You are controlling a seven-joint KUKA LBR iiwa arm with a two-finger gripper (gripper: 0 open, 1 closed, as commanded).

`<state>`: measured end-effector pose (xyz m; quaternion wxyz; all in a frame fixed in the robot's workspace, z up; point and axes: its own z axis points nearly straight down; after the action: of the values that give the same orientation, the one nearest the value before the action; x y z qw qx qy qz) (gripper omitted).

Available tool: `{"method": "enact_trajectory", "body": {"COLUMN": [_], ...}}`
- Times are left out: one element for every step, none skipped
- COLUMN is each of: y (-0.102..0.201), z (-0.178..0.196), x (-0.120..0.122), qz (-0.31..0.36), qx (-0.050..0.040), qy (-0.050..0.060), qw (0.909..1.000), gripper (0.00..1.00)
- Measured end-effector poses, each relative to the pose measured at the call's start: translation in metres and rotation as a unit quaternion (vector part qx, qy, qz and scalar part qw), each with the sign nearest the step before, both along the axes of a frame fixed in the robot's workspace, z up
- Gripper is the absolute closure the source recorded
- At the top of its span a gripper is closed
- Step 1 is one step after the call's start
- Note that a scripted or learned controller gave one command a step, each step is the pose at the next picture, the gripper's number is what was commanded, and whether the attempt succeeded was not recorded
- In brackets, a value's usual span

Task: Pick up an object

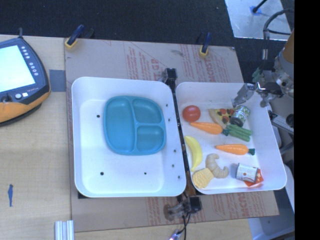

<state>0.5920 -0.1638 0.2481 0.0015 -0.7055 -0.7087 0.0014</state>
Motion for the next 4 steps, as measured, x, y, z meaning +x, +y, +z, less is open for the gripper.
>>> {"method": "enact_trajectory", "body": {"y": [0.018,0.041,0.040,0.101], "z": [-0.157,-0.156,-0.146,-0.056], "x": [-0.050,0.037,0.036,-0.001], "qz": [0.001,0.000,0.000,0.000], "qx": [0.0001,-0.0001,0.0009,0.0007], "qy": [0.001,0.000,0.002,-0.001], "qw": [1.0000,1.0000,1.0000,1.0000], "gripper": [0.00,0.00,1.00,1.00]}}
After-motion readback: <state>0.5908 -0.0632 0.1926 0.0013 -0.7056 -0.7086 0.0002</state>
